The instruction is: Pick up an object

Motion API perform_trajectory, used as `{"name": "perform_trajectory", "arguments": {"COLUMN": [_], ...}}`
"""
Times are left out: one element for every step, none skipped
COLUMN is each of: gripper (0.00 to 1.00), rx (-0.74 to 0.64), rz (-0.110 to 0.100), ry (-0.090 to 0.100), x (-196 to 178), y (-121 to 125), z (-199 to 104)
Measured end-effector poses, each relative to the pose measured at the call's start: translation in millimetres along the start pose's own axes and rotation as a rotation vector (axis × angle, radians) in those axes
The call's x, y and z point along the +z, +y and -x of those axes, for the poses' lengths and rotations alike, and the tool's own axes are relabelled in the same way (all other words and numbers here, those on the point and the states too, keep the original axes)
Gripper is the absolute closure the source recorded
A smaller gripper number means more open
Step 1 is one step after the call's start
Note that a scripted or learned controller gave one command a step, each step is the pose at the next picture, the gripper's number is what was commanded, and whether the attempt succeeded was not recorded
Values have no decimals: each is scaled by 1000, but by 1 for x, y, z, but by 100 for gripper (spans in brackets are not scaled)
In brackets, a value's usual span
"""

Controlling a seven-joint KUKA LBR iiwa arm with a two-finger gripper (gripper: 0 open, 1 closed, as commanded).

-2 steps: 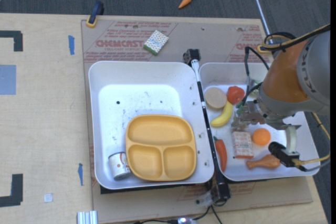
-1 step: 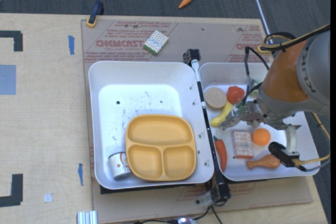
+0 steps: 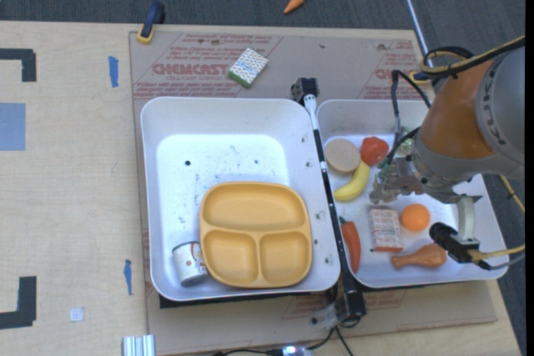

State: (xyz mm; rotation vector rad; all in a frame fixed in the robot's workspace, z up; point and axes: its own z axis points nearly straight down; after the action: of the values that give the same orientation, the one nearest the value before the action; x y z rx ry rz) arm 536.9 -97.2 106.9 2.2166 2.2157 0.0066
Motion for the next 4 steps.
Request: {"name": "perform_trajectory", "arguments": {"gripper": [0, 0, 100, 0], "rx": [0, -1, 0, 0], "rz": [0, -6, -1, -2], "ry": [0, 2, 1, 1], "x": [0, 21, 10, 10], "y": [0, -10, -8, -8], "z": [0, -5, -5, -5]}}
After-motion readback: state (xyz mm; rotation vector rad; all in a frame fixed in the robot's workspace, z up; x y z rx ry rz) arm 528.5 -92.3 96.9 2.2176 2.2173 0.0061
